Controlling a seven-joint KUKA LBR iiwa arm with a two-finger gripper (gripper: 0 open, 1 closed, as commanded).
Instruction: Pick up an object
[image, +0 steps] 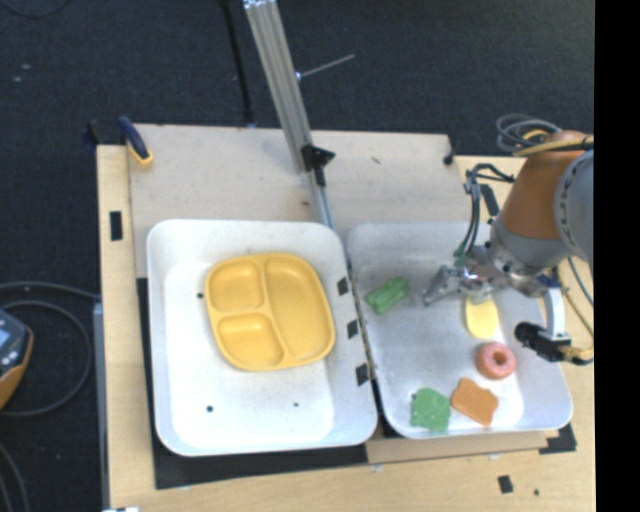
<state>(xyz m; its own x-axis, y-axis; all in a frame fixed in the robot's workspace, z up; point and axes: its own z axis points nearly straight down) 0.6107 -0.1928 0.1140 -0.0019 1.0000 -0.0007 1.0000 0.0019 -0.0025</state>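
- The claw (440, 287) hangs low over the right bin (400, 250), fingers spread, pinching nothing.
- A green piece (386, 295) lies just left of it.
- A yellow piece (482, 319), pink ring (495, 360), orange piece (474, 401) and green block (431, 410) sit nearby.
- The left bin (180, 400) holds a yellow divided plate (268, 310).

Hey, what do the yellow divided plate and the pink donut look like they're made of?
The yellow divided plate looks like moulded plastic: one even colour, smooth matte surface, rounded compartment ridges. The pink donut looks like a plastic or rubber toy food piece, flat uniform pink with a soft sheen; the view is too coarse to tell which.
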